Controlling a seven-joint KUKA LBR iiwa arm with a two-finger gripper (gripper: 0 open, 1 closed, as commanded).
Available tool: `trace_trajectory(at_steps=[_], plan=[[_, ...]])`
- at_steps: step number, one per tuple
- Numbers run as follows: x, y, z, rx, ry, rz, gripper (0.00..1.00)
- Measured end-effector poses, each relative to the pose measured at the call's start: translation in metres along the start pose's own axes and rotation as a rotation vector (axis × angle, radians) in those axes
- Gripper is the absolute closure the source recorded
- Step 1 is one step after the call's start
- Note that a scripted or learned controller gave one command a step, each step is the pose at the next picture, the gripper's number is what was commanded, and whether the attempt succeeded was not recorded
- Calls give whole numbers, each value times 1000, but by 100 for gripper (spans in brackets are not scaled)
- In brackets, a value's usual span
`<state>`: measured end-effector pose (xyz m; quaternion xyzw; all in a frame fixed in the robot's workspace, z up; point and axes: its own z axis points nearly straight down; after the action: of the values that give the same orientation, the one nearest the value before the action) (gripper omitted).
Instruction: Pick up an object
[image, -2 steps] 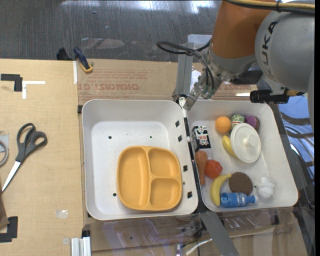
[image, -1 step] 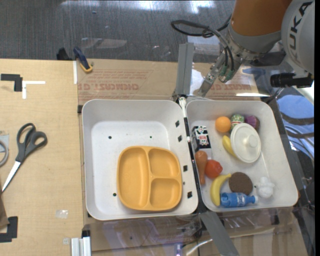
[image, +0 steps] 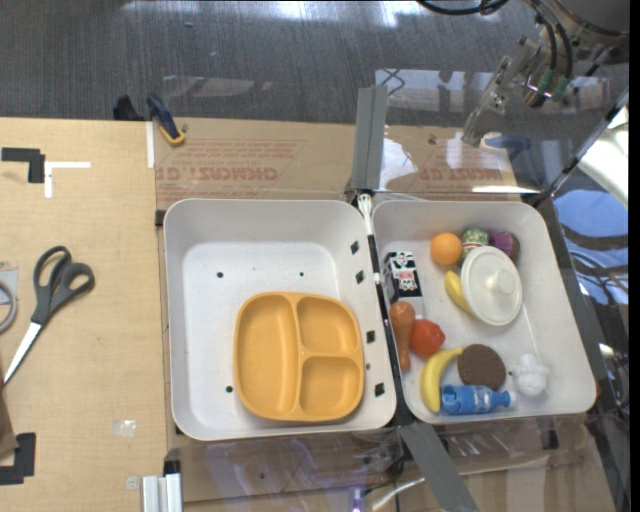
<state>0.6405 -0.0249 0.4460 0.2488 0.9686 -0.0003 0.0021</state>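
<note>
The two-finger gripper (image: 488, 108) hangs above the bench beyond the far edge of the right shallow white bin (image: 556, 262), holding nothing; how wide it stands cannot be told. In that bin a round orange ball (image: 446, 248) lies near the far left corner, a white lidded bowl (image: 493, 284) beside it, a yellow banana (image: 435, 377) and blue plastic bottle (image: 474, 400) by the near edge. The left shallow white bin (image: 200, 250) carries a yellow divided plate (image: 298, 357).
</note>
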Motion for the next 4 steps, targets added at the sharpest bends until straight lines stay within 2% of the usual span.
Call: trace_trajectory(at_steps=[1, 2, 3, 4], plan=[[-44, -82, 44, 0, 3, -304, 100], [-71, -153, 12, -2, -2, -1035, 100], [-106, -165, 54, -3, -1, -1286, 100], [-111, -162, 128, -6, -1, -1764, 100]])
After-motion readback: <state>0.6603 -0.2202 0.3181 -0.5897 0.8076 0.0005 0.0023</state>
